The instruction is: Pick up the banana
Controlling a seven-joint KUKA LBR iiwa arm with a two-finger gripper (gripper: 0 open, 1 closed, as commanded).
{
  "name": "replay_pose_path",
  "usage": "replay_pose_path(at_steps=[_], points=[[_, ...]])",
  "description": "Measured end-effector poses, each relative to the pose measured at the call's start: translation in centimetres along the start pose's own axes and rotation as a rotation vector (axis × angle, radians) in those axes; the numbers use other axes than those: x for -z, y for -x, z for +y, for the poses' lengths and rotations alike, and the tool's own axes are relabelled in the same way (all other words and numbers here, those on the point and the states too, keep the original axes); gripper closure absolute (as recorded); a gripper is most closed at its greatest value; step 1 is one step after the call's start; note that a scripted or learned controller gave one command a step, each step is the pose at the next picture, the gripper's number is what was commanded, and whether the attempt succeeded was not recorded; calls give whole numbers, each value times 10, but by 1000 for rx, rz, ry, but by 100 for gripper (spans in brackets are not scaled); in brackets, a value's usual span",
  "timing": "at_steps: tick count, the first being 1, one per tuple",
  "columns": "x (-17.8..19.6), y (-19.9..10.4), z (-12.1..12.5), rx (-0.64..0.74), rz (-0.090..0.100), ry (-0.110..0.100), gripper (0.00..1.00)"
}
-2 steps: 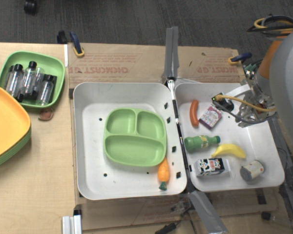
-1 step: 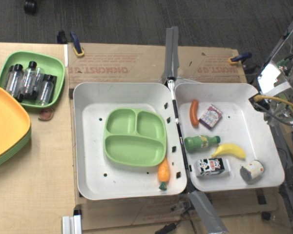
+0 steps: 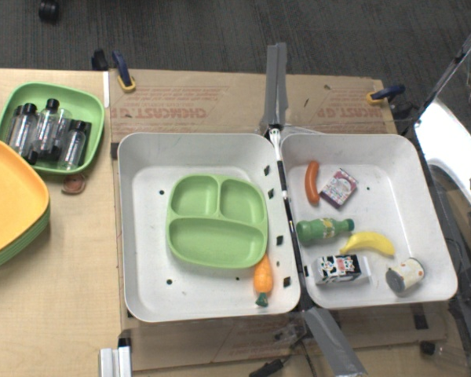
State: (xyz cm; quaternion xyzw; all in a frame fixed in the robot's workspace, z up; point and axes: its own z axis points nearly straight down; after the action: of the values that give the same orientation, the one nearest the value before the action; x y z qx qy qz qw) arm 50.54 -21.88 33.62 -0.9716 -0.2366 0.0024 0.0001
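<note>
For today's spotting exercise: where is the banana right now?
The banana lies in the right bin, toward its front, just right of the green bottle and above the small milk carton.

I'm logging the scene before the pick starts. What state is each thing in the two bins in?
Banana: lying flat in the right bin, free.
Green bottle: on its side.
Hot dog: lying flat.
Purple box: lying flat.
Milk carton: on its side.
Cup: tipped over.
Green plate: flat in the left bin.
Carrot: lying beside the plate.
</note>
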Motion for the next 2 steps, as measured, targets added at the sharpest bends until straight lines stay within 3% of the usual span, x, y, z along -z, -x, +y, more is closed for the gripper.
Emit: replay_pose_path(at_steps=[1, 2], points=[[-79, 15, -32, -273, -1, -3, 100], [-22, 27, -9, 173, 0, 0, 100]])
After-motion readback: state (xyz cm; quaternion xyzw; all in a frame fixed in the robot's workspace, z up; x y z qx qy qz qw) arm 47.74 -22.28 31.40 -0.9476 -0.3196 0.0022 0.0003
